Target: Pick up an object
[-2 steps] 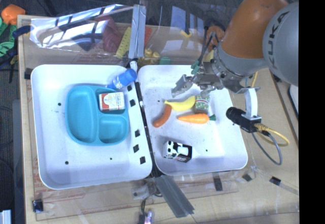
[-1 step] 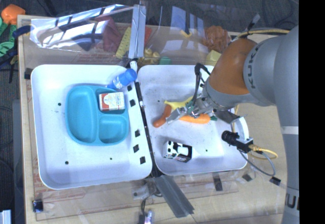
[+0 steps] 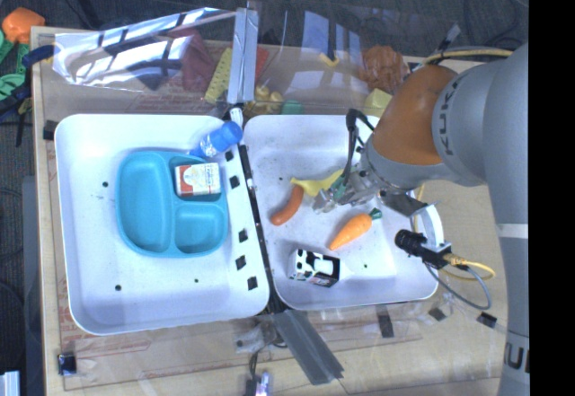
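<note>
In the right bin (image 3: 296,138) lie an orange-red sausage-shaped toy (image 3: 287,205), a yellow banana-like piece (image 3: 316,185), an orange carrot with a green top (image 3: 352,229) and a black-and-white toy (image 3: 314,267). My gripper (image 3: 340,194) hangs low over the bin's middle, just right of the yellow piece and above the carrot. The fingers are too small and dark to read. The grey arm with its orange band (image 3: 415,120) reaches in from the right.
The left bin (image 3: 81,233) holds a blue divided tray (image 3: 171,204) with a small red-and-white carton (image 3: 197,180) in it, and a clear bottle with a blue cap (image 3: 218,139) at its far right corner. Loose toys and clear panels crowd the bench behind the bins.
</note>
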### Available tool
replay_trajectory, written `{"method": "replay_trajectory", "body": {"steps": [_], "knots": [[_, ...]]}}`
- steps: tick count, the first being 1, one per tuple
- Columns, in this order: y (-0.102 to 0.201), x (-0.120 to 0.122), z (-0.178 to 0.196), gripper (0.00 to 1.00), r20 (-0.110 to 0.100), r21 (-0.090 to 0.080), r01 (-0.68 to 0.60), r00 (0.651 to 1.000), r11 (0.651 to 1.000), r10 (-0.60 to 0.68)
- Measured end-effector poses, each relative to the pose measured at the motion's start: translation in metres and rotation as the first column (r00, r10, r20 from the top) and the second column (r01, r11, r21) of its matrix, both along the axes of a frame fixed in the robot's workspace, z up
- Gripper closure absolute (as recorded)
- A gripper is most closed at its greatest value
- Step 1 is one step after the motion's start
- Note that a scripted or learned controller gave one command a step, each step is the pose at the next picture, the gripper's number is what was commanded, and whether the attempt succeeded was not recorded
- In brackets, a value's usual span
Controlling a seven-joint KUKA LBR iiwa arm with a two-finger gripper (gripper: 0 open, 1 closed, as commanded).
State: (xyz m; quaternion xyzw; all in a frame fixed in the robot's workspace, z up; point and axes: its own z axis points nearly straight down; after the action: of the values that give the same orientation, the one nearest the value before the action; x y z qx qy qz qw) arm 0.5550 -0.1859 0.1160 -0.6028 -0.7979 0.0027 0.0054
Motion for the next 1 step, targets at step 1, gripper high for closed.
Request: {"method": "replay_trajectory", "body": {"steps": [1], "knots": [[0.0002, 0.0001, 0.0001, 0.00, 0.000, 0.000, -0.001, 1.000, 1.000, 0.001]]}}
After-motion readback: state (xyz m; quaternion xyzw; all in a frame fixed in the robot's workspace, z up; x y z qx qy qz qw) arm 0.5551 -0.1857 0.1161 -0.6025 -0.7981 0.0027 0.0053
